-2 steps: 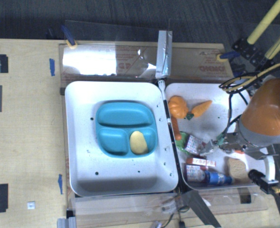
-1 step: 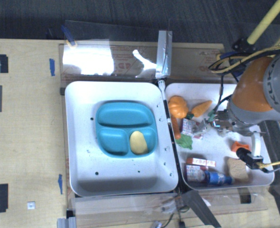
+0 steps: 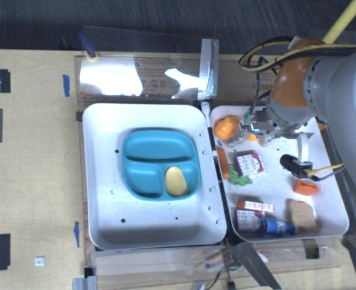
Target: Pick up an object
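My gripper (image 3: 252, 127) is low over the back left of the right bin (image 3: 335, 219), just to the right of an orange fruit (image 3: 227, 128), close to it or touching it. A dark red packet (image 3: 249, 163) lies just in front of the gripper. A carrot (image 3: 223, 162) with a green top (image 3: 239, 178) lies along the bin's left wall. Nothing is visibly held.
Also in the right bin are an orange block (image 3: 306, 188), a slice of bread (image 3: 301, 214), a blue bottle (image 3: 268, 225) and a red and white box (image 3: 255, 207). The left bin (image 3: 99, 162) holds a blue divided plate (image 3: 143, 162) with a yellow fruit (image 3: 176, 180) in it.
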